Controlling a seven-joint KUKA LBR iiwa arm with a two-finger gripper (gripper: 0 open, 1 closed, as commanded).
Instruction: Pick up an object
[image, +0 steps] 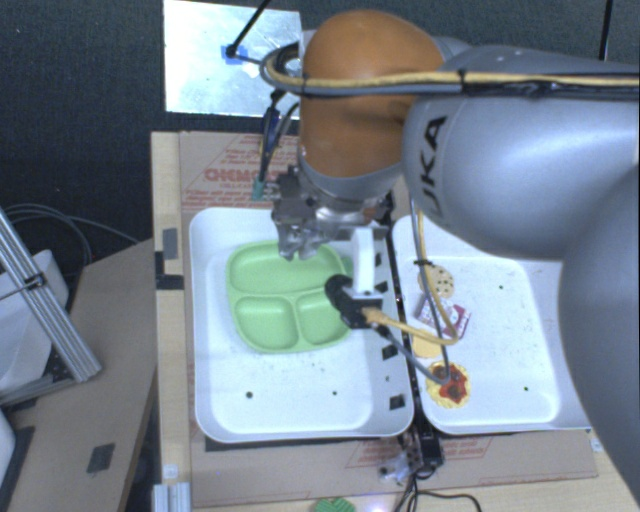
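camera view: fixed overhead | slanted down on both bins (300, 420) | arm (520, 150) enters right, close

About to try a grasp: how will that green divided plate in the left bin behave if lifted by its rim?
The green plate looks like thin moulded plastic, so probably light and stiff. Being wide and shallow, it may tilt when gripped at one edge. Its smooth raised rim could slip.

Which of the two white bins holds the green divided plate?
The left bin, under the gripper. The green plate lies in its far half, while the right bin holds small flat items with red and yellow markings instead.
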